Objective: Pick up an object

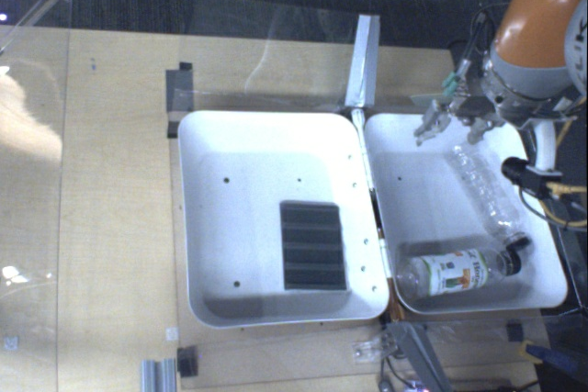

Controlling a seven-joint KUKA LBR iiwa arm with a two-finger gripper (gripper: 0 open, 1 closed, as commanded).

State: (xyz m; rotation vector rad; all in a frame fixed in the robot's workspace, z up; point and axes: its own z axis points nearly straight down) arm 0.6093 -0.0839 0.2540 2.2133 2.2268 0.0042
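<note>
— Camera view: what is your claw [450, 126] doing?
— Hanging spread open, gripping nothing, over the right bin's [551, 289] far edge; a labelled bottle [452, 273] is lying along its near wall, the wooden bench [101, 225] underneath.

worktop [101, 225]: light wood, flat, w/ a clear sheet over its left part
left bin [204, 197]: white, shallow, sits on worktop, approx centre
right bin [404, 197]: white, just beside left bin, edges nearly touching
metal bar [364, 60]: upright btw the bins at far edge
black bracket [180, 87]: at left bin's far-left corner
</note>
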